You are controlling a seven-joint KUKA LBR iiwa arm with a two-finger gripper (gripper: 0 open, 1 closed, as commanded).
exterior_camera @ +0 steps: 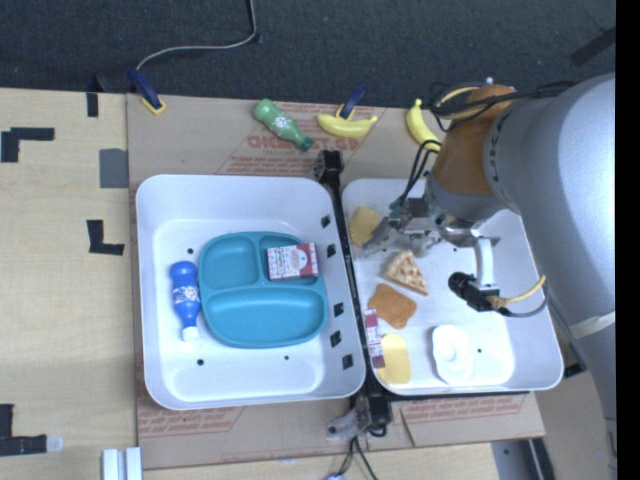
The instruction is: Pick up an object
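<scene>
My gripper (pixel 392 231) is low in the right bin (pixel 520 368), near its upper left corner. It hangs just right of a yellow cheese wedge (pixel 362 222) and just above a pizza slice (pixel 406 271). I see nothing held in it. Below the pizza lie a brown toast-like piece (pixel 391 306), a pale yellow piece (pixel 396 358), a small red and white carton (pixel 372 334) against the bin's left wall, and a white lidded cup (pixel 452 353).
The left bin (pixel 160 368) holds a blue divided plate (pixel 250 313), with a small red carton (pixel 292 261) on it, and a blue bottle (pixel 183 298). Behind the bins lie a green bottle (pixel 282 125) and two bananas (pixel 345 123) (pixel 420 124).
</scene>
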